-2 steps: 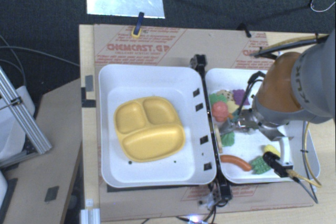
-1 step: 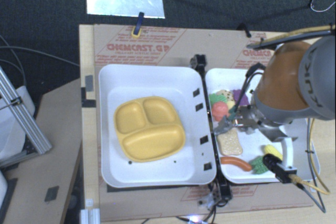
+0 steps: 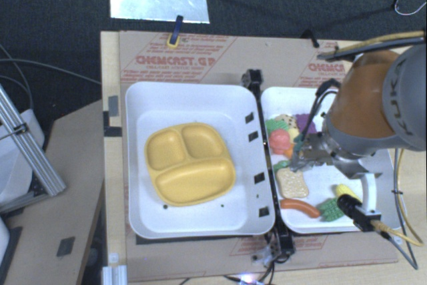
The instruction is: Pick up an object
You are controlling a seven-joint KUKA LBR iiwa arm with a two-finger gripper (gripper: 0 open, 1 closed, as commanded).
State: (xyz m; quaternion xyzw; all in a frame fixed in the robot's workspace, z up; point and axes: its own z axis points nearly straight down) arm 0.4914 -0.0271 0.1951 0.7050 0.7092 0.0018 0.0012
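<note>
My gripper (image 3: pixel 298 158) hangs low in the right bin (image 3: pixel 313 223), near its left side. It sits just above a beige cracker-like slice (image 3: pixel 293 183) and next to a red-orange round piece (image 3: pixel 280 141). Around it lie several toy foods: a yellow-speckled piece (image 3: pixel 283 122), a purple piece (image 3: pixel 305 122), an orange sausage (image 3: pixel 300 207), a green piece (image 3: pixel 330 210) and a yellow piece (image 3: pixel 345 191). The arm's bulk hides the bin's right half.
The left bin (image 3: pixel 143 103) holds a yellow three-compartment tray (image 3: pixel 190 162). A black divider with clips (image 3: pixel 260 143) runs between the bins. A metal frame (image 3: pixel 27 150) stands at the far left, and cables trail at the right.
</note>
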